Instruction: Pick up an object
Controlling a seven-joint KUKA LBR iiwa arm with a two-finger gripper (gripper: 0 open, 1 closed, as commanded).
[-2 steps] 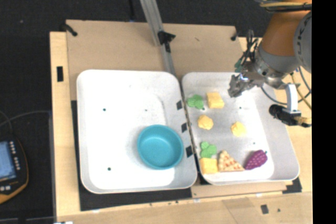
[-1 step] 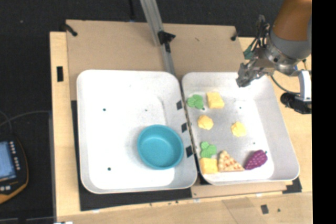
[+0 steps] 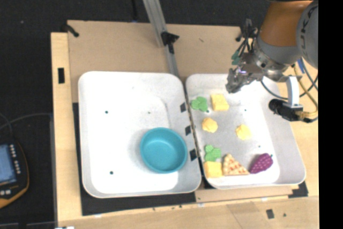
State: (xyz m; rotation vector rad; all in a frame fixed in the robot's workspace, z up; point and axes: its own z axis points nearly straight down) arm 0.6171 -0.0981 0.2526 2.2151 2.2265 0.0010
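two shallow white bins sit side by side on the bench; the left bin (image 3: pixel 107 99) carries a blue bowl (image 3: pixel 163 149) toward its near right part, the right bin (image 3: pixel 278 142) carries the loose small pieces. gripper (image 3: pixel 235 84) hangs over the far left part of the right bin, tip pointing down, just beyond a yellow block (image 3: pixel 219 102) and near a green leafy piece (image 3: pixel 200 104) at the bin's left wall. cannot tell whether the gripper is spread or pressed together, the tip is dark and small against the wrist; nothing visible pinched in it. other candidates further toward the camera: yellow lump (image 3: pixel 209 125) mid-bin, second yellow lump (image 3: pixel 243 132) to its right, second green piece (image 3: pixel 212 153), yellow wedge (image 3: pixel 213 169) in the near left corner touching a pizza slice (image 3: pixel 233 165), purple grapes (image 3: pixel 261 163) beside that. reading: approach step, pick not yet made, no object off the floor of the bin. likely target is the yellow block, being nearest the tip. next move would call for a short shift toward the camera to centre over it, then a straight descent and a close; the green piece just beside the block could be nudged.
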